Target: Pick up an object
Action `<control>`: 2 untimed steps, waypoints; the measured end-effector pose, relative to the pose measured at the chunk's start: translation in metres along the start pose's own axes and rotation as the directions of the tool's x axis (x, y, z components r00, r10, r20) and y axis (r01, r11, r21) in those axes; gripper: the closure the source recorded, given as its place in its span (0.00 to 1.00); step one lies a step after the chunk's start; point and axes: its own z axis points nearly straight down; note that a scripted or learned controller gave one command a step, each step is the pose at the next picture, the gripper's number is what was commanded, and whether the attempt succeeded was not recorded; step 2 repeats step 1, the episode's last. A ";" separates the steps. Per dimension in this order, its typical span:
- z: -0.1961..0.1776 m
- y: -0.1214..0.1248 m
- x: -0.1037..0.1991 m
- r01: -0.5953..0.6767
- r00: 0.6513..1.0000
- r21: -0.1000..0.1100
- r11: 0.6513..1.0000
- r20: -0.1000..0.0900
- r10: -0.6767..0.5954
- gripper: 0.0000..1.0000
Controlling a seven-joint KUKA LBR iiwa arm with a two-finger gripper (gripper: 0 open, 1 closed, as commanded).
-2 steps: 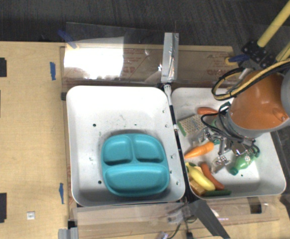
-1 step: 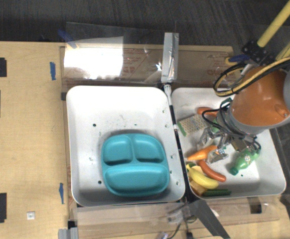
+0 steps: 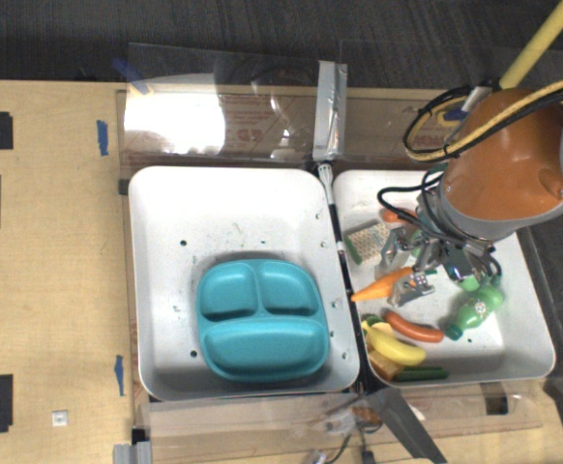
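Honestly, no brand, label or writing is readable on anything I can see. My jaws point(image 3: 419, 271) hang low in the right bin point(image 3: 533, 348), just above the orange carrot point(image 3: 383, 286), but whether they are open or closed on anything I cannot tell. Near them lie a red-orange sausage-shaped toy point(image 3: 415, 328), a yellow banana point(image 3: 395, 347), a green toy point(image 3: 475, 309) and a small greyish packet point(image 3: 364, 242). The left bin point(image 3: 161, 220) holds a teal divided tray point(image 3: 260, 319). Both bins sit on the counter point(image 3: 44, 259).
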 end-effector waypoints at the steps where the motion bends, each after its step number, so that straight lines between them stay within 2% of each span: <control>1: -0.087 -0.063 -0.027 0.087 0.996 0.002 0.996 0.000 -0.087 1.00; 2: -0.087 -0.063 -0.027 0.087 0.996 0.002 0.996 0.000 -0.087 1.00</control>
